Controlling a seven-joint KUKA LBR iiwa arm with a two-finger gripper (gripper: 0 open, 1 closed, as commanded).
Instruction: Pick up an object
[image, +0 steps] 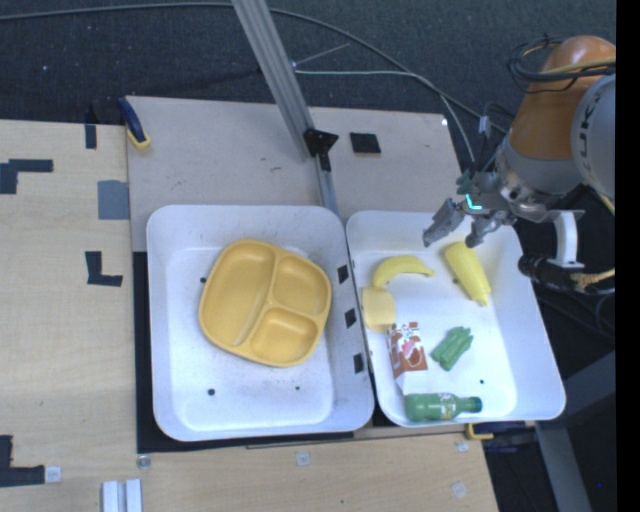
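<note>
Camera view: the gripper hangs over the right bin at about 12 o'clock, its jaws spread and holding nothing, poised just above the corn, the likely target, presumably to close on it from above. The bin's loose goods lie apart, which leaves room for fingers: one corn, one banana at 10 o'clock, one yellow block at 9, one packet at centre, one green vegetable beside it, one bottle at 6. The left bin holds one yellow tray, centred.

Yellow corn cob lies aslant in right bin.
</note>
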